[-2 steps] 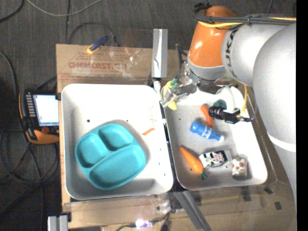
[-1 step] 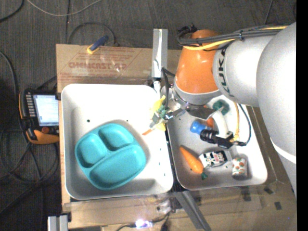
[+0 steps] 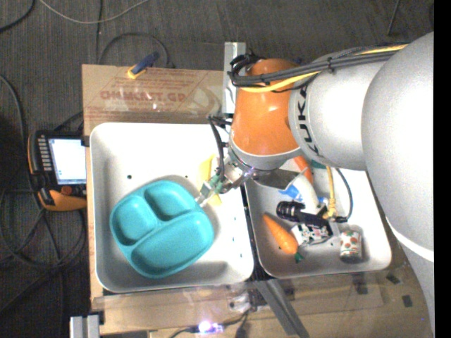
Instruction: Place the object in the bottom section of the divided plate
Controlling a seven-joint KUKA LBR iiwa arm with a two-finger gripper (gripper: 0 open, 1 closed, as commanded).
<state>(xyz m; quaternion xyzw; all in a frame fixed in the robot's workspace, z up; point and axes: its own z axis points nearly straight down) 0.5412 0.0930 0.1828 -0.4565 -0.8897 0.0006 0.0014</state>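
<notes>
Teal plate [image 3: 165,234]: three sections, two small on the far side and one large on the near side. It lies flat in the left bin [image 3: 113,146], about midway between the side walls and closer to the near edge.
Gripper [image 3: 211,187]: low over the left bin, at the plate's far right rim and close to the bin's right wall. Whether it is open or closed cannot be told.
Yellow piece [image 3: 207,167]: small and pale, right at the gripper, outside the plate and just off its far right rim. Whether it is gripped or lies on the bin floor cannot be told.
Arm [image 3: 264,122]: grey with an orange band, reaching across the right bin [image 3: 377,259] and over the walls between the bins.
Carrot [image 3: 280,234]: orange, lying at a slant on the right bin's floor, near its left wall.
Can [image 3: 350,243]: white with red marks, toward the right bin's near right corner, well apart from the carrot.
White-and-blue item [image 3: 299,187]: in the right bin, partly under the arm; its kind cannot be told.
Cardboard [image 3: 155,97]: brown sheet with red print, beyond the left bin's far edge.
Pendant [image 3: 60,164]: orange and black with a lit screen, beside the left bin's left wall.
</notes>
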